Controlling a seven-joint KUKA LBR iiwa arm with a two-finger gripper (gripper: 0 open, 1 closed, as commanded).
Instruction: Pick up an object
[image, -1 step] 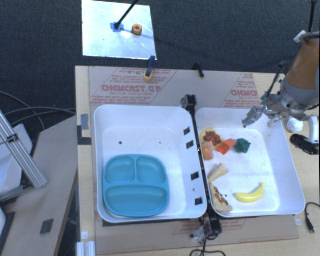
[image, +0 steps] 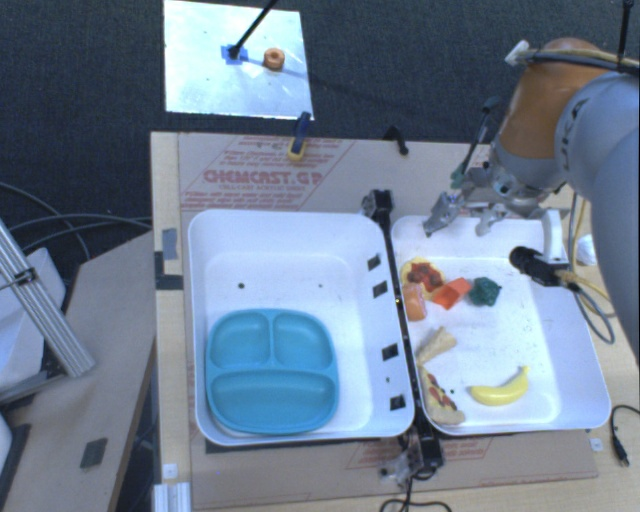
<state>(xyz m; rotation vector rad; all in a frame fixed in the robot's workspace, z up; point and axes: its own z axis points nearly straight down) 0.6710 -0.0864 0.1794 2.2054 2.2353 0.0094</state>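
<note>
My gripper (image: 463, 220) hangs over the far edge of the right bin (image: 570, 340), its two fingers spread open with nothing between them. Below it in that bin lie toy foods: a red and yellow piece (image: 421, 272), an orange chunk (image: 451, 293), a green broccoli-like piece (image: 486, 291) and a pale pink piece (image: 414, 304). Nearer the front are a sandwich wedge (image: 436, 345), a pizza slice (image: 441, 392) and a yellow banana (image: 500, 389). The gripper is above and behind all of them, touching none.
The left bin (image: 290, 240) holds a blue divided plate (image: 271, 370) at its front. A black divider with clips (image: 392, 300) runs between the bins. A metal sheet (image: 236, 60) with a small orange ring lies beyond the bench. A black cable connector (image: 535, 266) juts over the right bin's far right.
</note>
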